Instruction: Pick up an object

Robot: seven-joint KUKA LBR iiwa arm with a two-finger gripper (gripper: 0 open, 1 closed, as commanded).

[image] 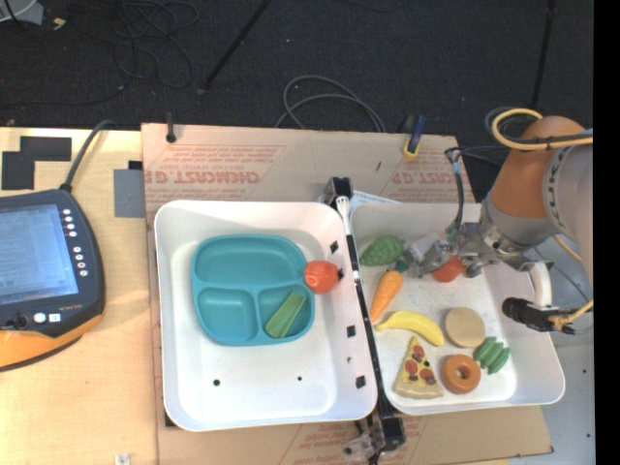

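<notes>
Under my fingers (444,263), in the right bin (542,381), sits a small red-orange piece (448,270), tomato-like, and it looks to be touching the tips; I cannot tell whether the fingers are spread or pinching it, because the metal wrist parts blur into it. I judge it a light, hard plastic toy: stiff, smooth, rounded, apt to squirt sideways, so I would take it across its widest middle, fingers low on both flanks. Just beside the fingers, toward the bin divider, lie the green leafy piece (384,250) and the carrot (386,293), whose tapered, slick body would suit a grip near its thick end. Nearer the camera from the fingers are the banana (411,324) and the tan round cookie (465,325), flat and hard to get under. Beyond those, at the near rim, rest the pizza slice (418,369), the doughnut (460,373) and a green ridged piece (492,355). Well apart from the fingers, across the divider in the left bin (184,376), a teal divided tray (228,308) holds a green slice (285,314), with a red ball (322,276) touching the tray's edge.
</notes>
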